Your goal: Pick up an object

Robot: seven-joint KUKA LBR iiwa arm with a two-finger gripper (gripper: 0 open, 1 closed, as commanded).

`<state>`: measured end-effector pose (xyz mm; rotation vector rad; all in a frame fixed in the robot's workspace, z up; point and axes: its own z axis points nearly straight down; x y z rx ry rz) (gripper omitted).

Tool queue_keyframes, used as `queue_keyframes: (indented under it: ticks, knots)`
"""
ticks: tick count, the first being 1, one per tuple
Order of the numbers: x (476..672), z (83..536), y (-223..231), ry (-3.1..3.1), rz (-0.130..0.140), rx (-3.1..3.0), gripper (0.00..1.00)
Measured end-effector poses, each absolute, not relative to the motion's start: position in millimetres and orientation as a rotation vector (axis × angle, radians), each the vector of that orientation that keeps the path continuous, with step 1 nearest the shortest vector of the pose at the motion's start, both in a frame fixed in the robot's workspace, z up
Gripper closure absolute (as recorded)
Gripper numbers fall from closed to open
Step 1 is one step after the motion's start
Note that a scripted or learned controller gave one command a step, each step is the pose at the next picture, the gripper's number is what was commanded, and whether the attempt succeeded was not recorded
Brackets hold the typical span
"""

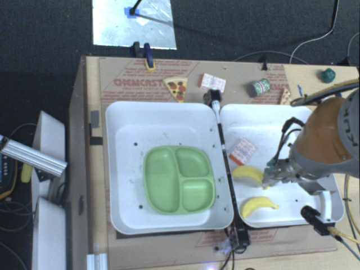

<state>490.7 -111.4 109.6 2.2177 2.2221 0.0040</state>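
Banana (248, 174): upper of two, right bin (264, 117). Tool (270, 177) at its 3 o'clock tip; grip state cannot be told. Advice: centre over fruit before closing.

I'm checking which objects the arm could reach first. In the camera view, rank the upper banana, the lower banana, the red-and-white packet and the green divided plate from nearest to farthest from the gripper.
1. Upper banana, right at the gripper, on its left.
2. Lower banana, below it in the right bin.
3. Red-and-white packet, up and left; close to the lower banana's rank.
4. Green divided plate, in the left bin.
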Motion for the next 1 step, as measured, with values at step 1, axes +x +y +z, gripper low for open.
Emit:
queue_keyframes:
  ticks: [1]
  knots:
    - [490.6,109.6,-111.4,2.223,0.004,2.218,0.0]
